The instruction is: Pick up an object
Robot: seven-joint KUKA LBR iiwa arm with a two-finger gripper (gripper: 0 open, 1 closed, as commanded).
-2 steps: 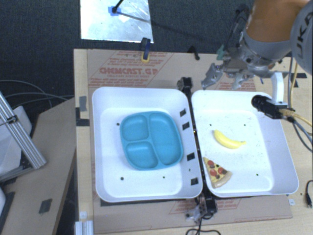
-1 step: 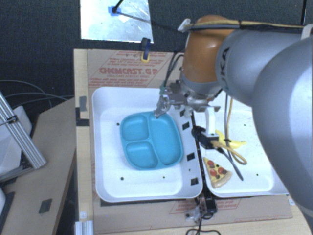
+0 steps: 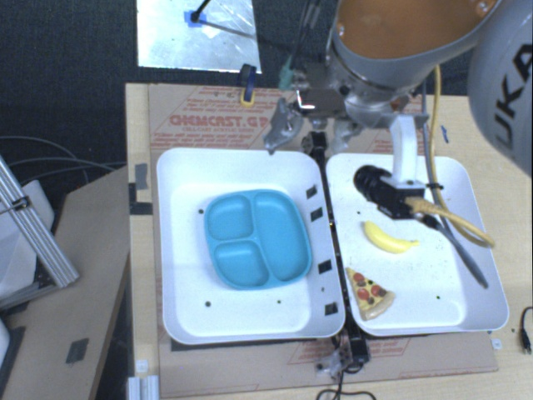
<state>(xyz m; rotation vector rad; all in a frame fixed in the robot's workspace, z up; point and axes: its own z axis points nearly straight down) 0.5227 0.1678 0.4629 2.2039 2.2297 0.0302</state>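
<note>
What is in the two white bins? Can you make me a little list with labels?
left bin: a blue divided plate
right bin: a toy banana, a toy pizza slice
banana place: middle of its bin
pizza place: front left corner, near the divider
robot arm: reaching over the back of the bins
gripper: above the left bin's back edge

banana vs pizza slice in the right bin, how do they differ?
The banana is plain yellow and curved; the pizza slice is a tan wedge with red spots. The banana lies mid-bin, the pizza slice nearer the front left corner. Both are small and lie flat, apart, in the right bin.
</note>
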